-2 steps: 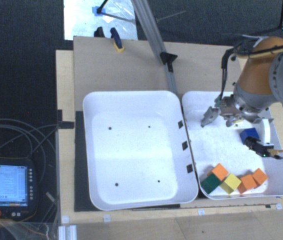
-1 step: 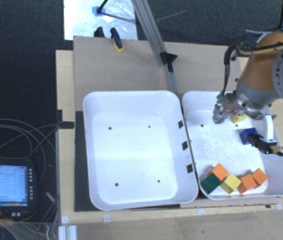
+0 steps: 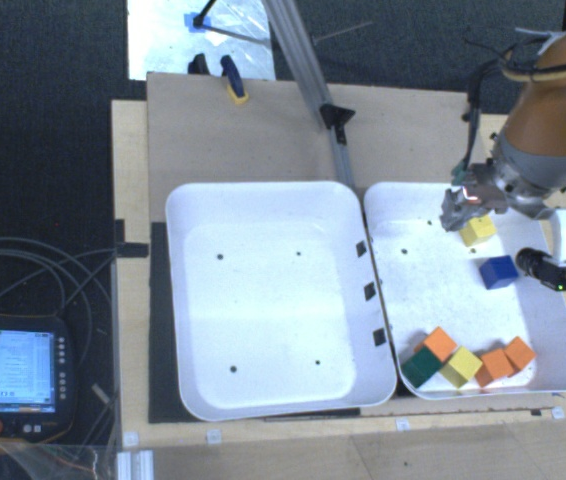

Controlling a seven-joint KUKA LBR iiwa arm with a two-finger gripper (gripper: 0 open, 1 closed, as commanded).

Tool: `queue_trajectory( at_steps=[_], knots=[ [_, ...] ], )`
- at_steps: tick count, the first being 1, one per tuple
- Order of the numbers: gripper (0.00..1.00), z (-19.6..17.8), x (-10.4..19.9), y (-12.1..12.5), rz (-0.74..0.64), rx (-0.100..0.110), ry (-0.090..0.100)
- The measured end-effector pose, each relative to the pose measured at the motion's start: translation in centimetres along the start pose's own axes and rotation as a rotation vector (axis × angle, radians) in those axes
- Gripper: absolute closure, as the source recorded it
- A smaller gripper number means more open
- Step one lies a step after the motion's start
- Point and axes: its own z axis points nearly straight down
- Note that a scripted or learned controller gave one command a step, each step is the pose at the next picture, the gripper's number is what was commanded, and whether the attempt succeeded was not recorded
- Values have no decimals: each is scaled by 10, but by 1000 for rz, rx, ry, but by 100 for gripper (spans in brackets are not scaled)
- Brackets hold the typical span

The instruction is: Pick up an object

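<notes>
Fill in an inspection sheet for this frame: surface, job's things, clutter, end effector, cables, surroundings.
Surface: tan bench bearing two shallow white plastic bins, left and right.
Job's things: right bin holds a yellow cube, a blue cube and a front cluster of green, yellow and orange blocks.
Clutter: yellow-handled clamp at the bench's back edge.
End effector: over the right bin beside the yellow cube.
Cables: loose loops at left.
Surroundings: handheld control pendant, dark carpet.
</notes>
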Motion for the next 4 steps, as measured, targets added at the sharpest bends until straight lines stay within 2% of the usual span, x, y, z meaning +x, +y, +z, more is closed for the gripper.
queue_trajectory(
  at_steps=[2, 3, 4],
  knots=[
    [100, -82, 4, 5, -1, 2, 0],
    [100, -65, 57, -1, -5, 7, 3],
    [100, -69, 110, 2, -7, 5, 3]
  ],
)
